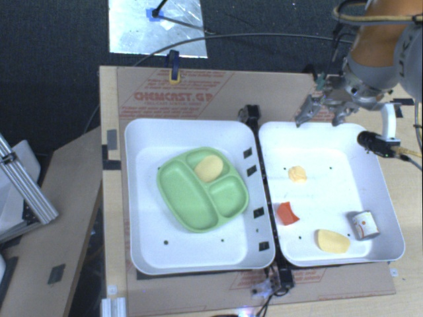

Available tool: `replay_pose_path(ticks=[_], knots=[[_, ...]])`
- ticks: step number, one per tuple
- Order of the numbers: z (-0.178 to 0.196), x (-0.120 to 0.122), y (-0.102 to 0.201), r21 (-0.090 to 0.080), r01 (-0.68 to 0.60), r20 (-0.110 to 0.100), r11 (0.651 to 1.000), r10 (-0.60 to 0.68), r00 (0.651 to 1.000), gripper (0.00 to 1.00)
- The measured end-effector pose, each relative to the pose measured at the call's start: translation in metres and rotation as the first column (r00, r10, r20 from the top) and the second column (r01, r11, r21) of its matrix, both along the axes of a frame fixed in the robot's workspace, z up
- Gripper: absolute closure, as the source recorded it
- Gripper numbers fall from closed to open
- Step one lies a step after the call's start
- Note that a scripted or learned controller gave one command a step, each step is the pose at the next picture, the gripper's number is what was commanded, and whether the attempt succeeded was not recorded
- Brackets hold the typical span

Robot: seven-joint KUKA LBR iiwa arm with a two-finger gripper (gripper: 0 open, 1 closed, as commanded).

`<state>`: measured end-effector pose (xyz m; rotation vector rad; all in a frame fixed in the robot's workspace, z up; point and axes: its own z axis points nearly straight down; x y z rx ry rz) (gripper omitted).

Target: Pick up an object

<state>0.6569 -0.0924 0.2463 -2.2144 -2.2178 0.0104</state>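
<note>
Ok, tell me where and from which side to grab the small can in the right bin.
Probably grip the small can across its round body, coming straight down from above. It lies tipped on its side on the right bin floor, near the yellow piece but apparently apart, so the pincer should straddle its curved sides.

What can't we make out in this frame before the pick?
- Arm: cut off by the top and right edges.
- Small can in the right bin: label too small to read.
- Yellow lump on the green tray: too blurred to identify.
- Red piece: too small to tell what it is.
</note>
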Motion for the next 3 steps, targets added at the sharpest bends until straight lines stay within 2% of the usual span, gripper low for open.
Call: replay_pose_path(ticks=[1, 2, 3], knots=[[0.007, 0.002, 0.000, -0.001, -0.002, 0.011, 1.000, 0.002, 1.000, 0.00], [-0.055, 0.000, -0.002, -0.001, 0.000, 0.008, 1.000, 0.000, 1.000, 0.00], [-0.098, 0.001, 0.004, 0.000, -0.003, 0.009, 1.000, 0.003, 1.000, 0.00]])
